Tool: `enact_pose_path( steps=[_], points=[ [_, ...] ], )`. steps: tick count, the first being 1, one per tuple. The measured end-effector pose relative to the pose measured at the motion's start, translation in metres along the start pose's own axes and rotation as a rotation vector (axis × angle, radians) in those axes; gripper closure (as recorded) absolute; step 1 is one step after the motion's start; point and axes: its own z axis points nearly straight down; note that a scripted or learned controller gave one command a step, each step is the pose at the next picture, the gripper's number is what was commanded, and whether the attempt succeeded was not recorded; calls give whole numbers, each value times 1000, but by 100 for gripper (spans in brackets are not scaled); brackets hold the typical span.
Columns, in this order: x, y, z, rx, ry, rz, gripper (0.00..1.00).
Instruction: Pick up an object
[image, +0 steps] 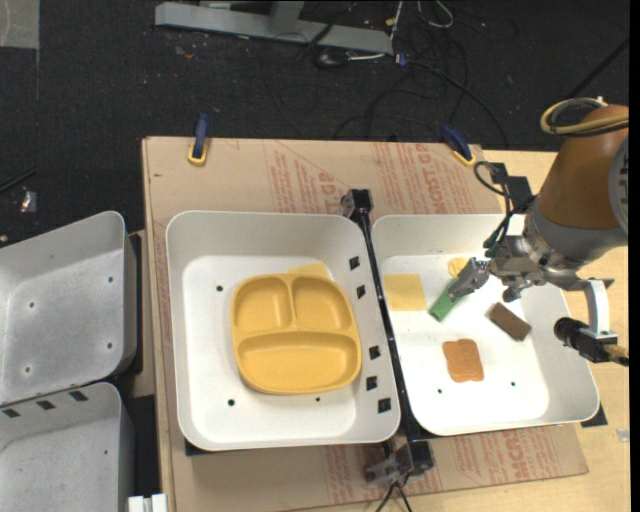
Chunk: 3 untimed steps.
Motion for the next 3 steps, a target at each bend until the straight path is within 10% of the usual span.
enact_pose_path(
  steps=[1,3],
  points=[
    [0,3,-7,-13,-2,-3,0],
    [1,-6,99,-9,-1,0,0]
  ],
)
